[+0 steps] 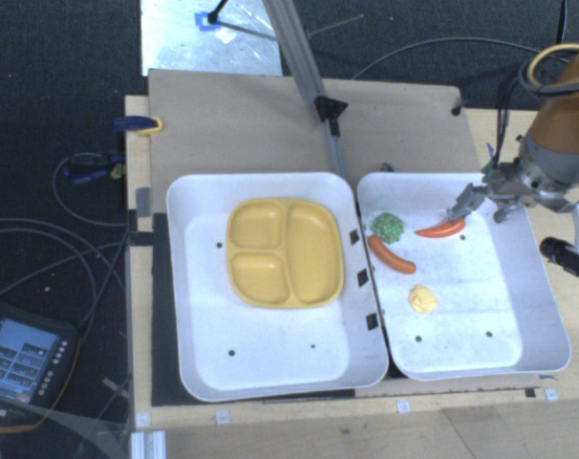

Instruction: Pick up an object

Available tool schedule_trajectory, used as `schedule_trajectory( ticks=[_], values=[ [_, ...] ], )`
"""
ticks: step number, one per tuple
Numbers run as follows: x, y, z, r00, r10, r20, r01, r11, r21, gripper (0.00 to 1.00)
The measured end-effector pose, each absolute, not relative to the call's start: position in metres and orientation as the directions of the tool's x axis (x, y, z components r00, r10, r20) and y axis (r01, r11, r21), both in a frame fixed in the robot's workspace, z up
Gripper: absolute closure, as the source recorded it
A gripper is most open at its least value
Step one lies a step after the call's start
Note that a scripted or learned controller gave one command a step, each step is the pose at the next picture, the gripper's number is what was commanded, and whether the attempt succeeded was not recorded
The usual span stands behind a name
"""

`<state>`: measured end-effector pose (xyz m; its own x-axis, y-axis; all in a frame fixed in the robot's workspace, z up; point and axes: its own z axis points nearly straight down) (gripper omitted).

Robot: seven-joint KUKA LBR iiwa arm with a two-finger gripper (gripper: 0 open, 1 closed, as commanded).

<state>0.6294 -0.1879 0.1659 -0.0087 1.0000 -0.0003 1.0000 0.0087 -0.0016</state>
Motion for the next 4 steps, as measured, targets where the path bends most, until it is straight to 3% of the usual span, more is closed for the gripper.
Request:
schedule_trajectory(
  ticks=[2,3,4],
  values=[
    [0.623,-0.186,0.089,-0.002,1.000,0.000,1.000,0.002,-0.002,0.00],
    [0.625,-0.186,0.103,-0.004,1.000,-0.001,1.000,0.004,0.005,1.00],
    [0.632,-0.192,0.150,-0.005,1.000,-0.002,1.000,0.005,0.007,1.00]
  ],
)
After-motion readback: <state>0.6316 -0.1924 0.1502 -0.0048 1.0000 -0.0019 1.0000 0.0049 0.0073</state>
